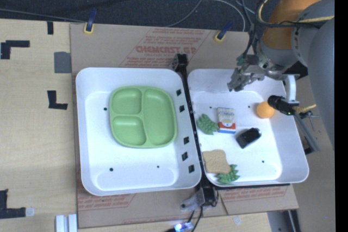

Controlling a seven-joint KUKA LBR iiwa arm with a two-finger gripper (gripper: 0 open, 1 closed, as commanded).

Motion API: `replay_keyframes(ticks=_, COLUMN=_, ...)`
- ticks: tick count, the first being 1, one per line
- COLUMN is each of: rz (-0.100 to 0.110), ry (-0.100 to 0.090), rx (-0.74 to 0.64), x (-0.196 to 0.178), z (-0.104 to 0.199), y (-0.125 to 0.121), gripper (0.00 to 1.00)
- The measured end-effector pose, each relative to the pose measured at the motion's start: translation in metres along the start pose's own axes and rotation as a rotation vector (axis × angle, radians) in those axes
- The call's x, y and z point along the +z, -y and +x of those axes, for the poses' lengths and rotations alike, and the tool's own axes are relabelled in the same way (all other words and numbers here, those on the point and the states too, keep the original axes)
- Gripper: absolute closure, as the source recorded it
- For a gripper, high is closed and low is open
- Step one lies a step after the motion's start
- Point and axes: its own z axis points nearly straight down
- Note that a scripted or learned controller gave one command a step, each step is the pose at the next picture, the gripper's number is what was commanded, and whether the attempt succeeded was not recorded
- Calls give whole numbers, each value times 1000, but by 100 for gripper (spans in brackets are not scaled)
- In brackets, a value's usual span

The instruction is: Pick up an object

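Observation:
My gripper point(238, 83) hangs over the far part of the right bin point(274, 168), above bare white floor, with nothing between its fingers. They look close together. In front of it, lower in the bin, lie a small white and red box point(225, 119), a green leafy toy point(206, 124), a black block point(248, 137), an orange ball point(265, 110) near the right wall, a slice of toast point(216, 160) and a second green piece point(229, 175) at the near edge.
The left bin point(92, 171) holds a green divided plate point(143, 116). A black clip strip point(186, 117) runs between the two bins. Cables trail across the dark surface behind. The arm's grey body and orange band point(285, 19) fill the upper right.

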Motion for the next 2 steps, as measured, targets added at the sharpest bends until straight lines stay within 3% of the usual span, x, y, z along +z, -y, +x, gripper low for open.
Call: replay_keyframes(ticks=2, rz=-2, ry=1, rx=1, x=-106, z=0, y=-10, gripper=100)
